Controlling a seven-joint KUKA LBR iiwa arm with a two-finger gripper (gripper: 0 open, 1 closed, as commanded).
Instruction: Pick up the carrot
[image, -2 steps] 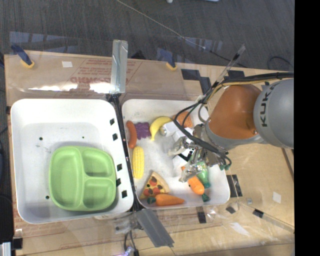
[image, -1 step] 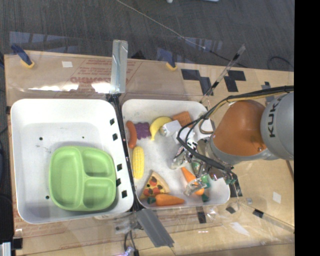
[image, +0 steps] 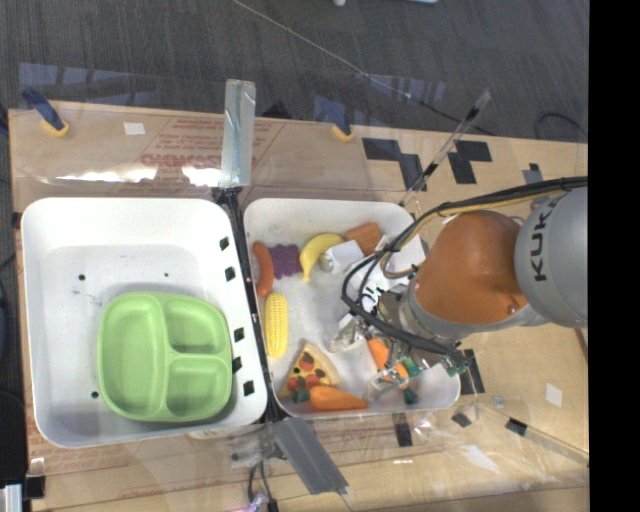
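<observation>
The orange plastic carrot (image: 335, 400) lies in the right-hand shallow white bin (image: 330, 212), against its near wall just below a toy pizza slice (image: 312, 368). Its long axis runs nearly left to right, with the thick end to the left and the tapered tip pointing right, toward the gripper (image: 390, 368). The grey arm (image: 552, 262) bears the black letters "KUK" on its side, faint red print on the cardboard (image: 180, 150) behind the left bin is too blurred to read, and the claw hangs low over the bin's right end, just beside the carrot's tip, though whether it is wide or narrow cannot be told.
</observation>
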